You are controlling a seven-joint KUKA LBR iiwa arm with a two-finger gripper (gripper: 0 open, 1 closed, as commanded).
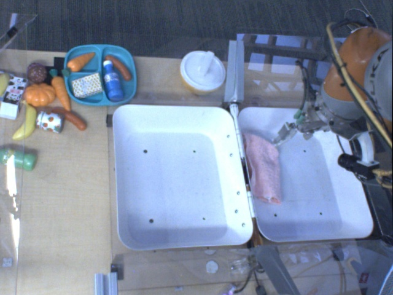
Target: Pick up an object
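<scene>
Claw [287,132] first: mine hangs over the upper part of the right bin, and I cannot tell how it is set from this slant. It sits just above and to the right of the pink cloth's top end, with nothing gripped that I can see.

Now sweeping from the left: loose toy food on the bench, a banana [25,123], a small pumpkin [39,94], a carrot [61,93]. Next, the blue divided plate [127,59], carrying a carrot piece, a blue bottle [112,80], a sausage and a checked block. Past that, a white lidded cup [203,70]. On to the left bin [172,174], bare white floor showing. Then the right bin [319,189], and there is the pink cloth [264,168], folded, lying lengthwise against its left wall.
</scene>
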